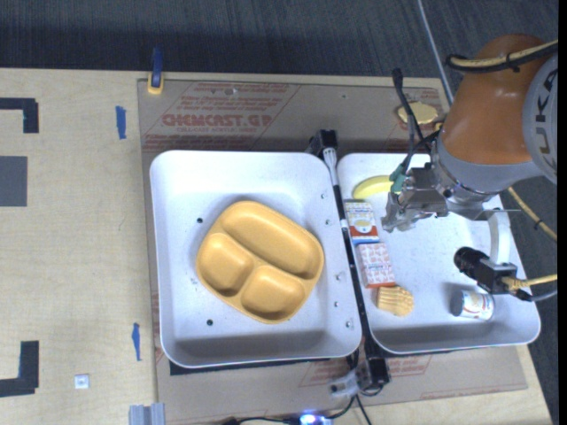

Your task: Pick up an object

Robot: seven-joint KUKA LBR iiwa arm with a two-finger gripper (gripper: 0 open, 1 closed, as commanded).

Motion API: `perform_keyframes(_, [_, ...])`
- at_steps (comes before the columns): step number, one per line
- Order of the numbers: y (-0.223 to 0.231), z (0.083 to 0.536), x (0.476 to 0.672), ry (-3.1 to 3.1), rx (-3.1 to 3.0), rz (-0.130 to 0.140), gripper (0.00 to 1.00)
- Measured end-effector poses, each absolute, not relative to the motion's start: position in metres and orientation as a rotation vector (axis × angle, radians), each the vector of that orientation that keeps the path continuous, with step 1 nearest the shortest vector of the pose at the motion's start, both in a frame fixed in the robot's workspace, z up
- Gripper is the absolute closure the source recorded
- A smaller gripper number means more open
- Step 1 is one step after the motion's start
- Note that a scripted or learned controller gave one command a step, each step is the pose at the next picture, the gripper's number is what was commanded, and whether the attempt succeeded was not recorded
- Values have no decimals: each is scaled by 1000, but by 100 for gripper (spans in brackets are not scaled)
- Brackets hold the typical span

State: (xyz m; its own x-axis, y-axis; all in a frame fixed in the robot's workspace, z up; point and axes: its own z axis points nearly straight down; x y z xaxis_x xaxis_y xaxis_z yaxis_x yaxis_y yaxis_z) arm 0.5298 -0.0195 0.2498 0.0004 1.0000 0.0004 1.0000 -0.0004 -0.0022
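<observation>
Gripper (pixel 409 204) hanging over the far left part of the right bin (pixel 523 326), nothing seen between its fingers; whether they are apart or together is hard to tell.

Just left of it lie a yellow banana-like piece (pixel 372 187), partly hidden, a small carton (pixel 361 220) and a red-patterned packet (pixel 376 263), print unreadable, then a waffle (pixel 395 301). A small can (pixel 473 305) sits near right. The left bin (pixel 168 237) holds a yellow divided tray (pixel 259 259). Cardboard (pixel 221 113) beyond reads "CHEMCAST".
</observation>
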Motion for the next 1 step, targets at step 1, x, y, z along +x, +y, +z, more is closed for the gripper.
perform_keyframes(1, [-19, 250, 530, -2219, -2221, 2, 0])
